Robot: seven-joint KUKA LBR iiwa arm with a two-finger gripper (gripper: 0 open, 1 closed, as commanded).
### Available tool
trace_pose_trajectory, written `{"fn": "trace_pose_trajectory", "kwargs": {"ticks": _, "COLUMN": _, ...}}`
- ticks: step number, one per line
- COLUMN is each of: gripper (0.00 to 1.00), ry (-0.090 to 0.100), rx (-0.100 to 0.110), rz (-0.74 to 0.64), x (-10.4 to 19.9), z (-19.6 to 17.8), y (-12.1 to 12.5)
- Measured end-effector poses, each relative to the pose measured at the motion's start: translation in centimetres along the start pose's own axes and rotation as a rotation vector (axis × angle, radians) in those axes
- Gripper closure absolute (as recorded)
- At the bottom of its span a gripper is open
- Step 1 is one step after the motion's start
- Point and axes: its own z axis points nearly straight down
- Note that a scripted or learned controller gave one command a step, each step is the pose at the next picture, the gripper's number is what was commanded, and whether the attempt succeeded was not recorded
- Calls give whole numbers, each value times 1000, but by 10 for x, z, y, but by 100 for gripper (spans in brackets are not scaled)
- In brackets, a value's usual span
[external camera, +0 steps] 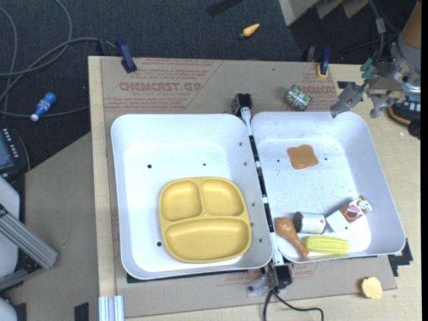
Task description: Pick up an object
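Observation:
The right bin (374, 159) holds a flat brown piece (302, 156) near its back. At its front lie a brown drumstick (289, 231), a yellow corn cob (326, 245), a small black-and-white cylinder (309, 223) and a red-and-white carton (354, 210). My gripper (360, 103) hangs above the bin's far right corner, well away from all of them. Its two grey fingers are spread open with nothing between them.
A yellow divided plate (204, 218) lies in the left bin (134, 152). A green can (297, 97) sits on the bench behind the right bin, and a yellow lump (371, 287) lies off its front right corner. Blue clamps (124, 53) grip the bench's back edge.

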Motion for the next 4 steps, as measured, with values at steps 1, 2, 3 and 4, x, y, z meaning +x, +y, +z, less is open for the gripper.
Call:
{"fn": "trace_pose_trajectory", "kwargs": {"ticks": 1, "gripper": 0, "ry": 5, "rx": 17, "rz": 2, "x": 15, "z": 126, "y": -61}}
{"fn": "trace_pose_trajectory", "kwargs": {"ticks": 2, "gripper": 0, "ry": 1, "rx": 4, "rz": -3, "x": 28, "z": 205, "y": -16}}
{"fn": "trace_pose_trajectory", "kwargs": {"ticks": 3, "gripper": 0, "ry": -1, "rx": -4, "rz": -2, "x": 34, "z": 200, "y": 10}}
{"fn": "trace_pose_trajectory", "kwargs": {"ticks": 4, "gripper": 100, "ry": -1, "rx": -6, "rz": -1, "x": 33, "z": 188, "y": 10}}
